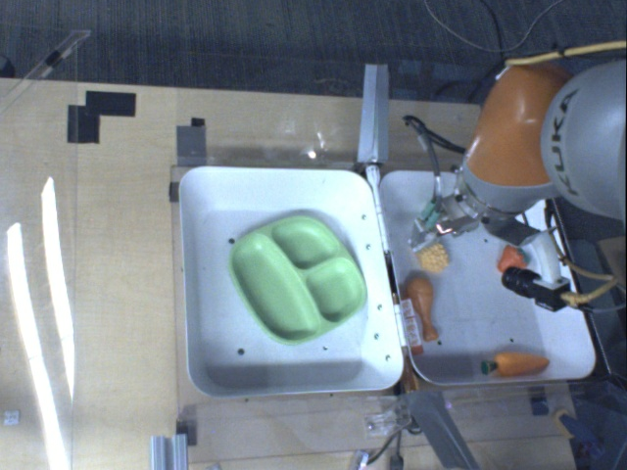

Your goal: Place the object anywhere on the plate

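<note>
A light green plate (297,278) with three compartments lies in the left bin (206,360). My gripper (434,227) hangs over the upper left part of the right bin (568,346), just above a small yellow corn piece (433,257). Whether it touches the corn I cannot tell. Below the corn lies a brown drumstick-shaped toy (421,303). An orange carrot (517,363) rests near the right bin's front edge. A small red-orange item (510,258) sits right of the gripper, partly hidden by the arm.
The grey arm with its orange band (514,130) covers the right bin's upper right. A black cable fitting (532,287) juts over that bin. A metal divider (373,116) runs between the bins at the back.
</note>
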Available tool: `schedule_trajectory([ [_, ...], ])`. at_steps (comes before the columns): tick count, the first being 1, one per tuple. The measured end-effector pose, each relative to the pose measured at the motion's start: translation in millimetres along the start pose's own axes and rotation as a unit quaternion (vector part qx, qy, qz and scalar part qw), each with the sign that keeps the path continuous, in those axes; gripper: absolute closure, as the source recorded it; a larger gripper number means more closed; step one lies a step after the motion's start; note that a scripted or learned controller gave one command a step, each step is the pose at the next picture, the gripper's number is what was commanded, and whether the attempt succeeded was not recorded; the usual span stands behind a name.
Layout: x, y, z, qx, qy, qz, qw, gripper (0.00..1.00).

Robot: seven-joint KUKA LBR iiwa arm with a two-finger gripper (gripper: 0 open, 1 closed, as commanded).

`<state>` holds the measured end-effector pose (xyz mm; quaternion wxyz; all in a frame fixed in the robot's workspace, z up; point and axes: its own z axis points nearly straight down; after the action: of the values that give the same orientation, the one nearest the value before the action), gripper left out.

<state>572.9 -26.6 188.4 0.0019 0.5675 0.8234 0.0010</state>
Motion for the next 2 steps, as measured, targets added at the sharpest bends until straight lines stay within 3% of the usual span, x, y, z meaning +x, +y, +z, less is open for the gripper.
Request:
schedule_trajectory([
  [1,78.2,14.5,-30.5,-0.002,0.0,-0.016,0.9999,1.0],
  [2,-26.4,-8.1,-8.5,-0.001,0.0,0.104,0.9945,1.0],
])
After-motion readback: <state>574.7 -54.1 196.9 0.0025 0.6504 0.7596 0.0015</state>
